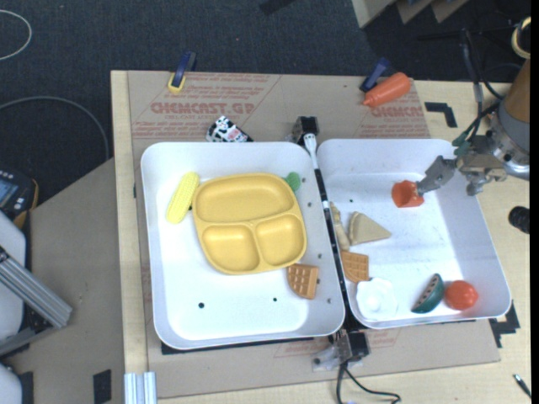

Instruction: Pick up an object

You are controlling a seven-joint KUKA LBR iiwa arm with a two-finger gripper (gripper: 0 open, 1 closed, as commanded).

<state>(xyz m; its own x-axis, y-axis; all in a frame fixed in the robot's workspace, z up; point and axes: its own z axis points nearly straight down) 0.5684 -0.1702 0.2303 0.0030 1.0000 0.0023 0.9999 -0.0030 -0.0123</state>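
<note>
Dark carpet runs behind a plywood bench, and on it I have two shallow white bins side by side, clamped down at the back, presumably so they don't slide when the arm pushes into them.

My gripper (459,173) sits over the upper right part of the right bin (472,242), reaching in from the right edge. One grey finger (438,173) angles down toward a small orange-red toy piece (407,194) and ends just beside it; a second finger (477,180) hangs well off to the right. So I judge the fingers spread apart with nothing between them: it holds nothing.

That orange-red piece looks like the likely target, lying alone on bare bin floor near the back wall, which leaves room for a finger on either side. The gripper would need to shift left to straddle it.

Further out in the same bin: a tan wedge (367,227), a waffle piece (355,267), a white blob (376,297), a watermelon slice (429,295) touching a tomato (461,294) near the front corner, crowded and harder to grab cleanly.

The left bin (168,301) carries a yellow divided tray (249,222), a corn cob (182,197) beside it, and another waffle (304,280).
</note>
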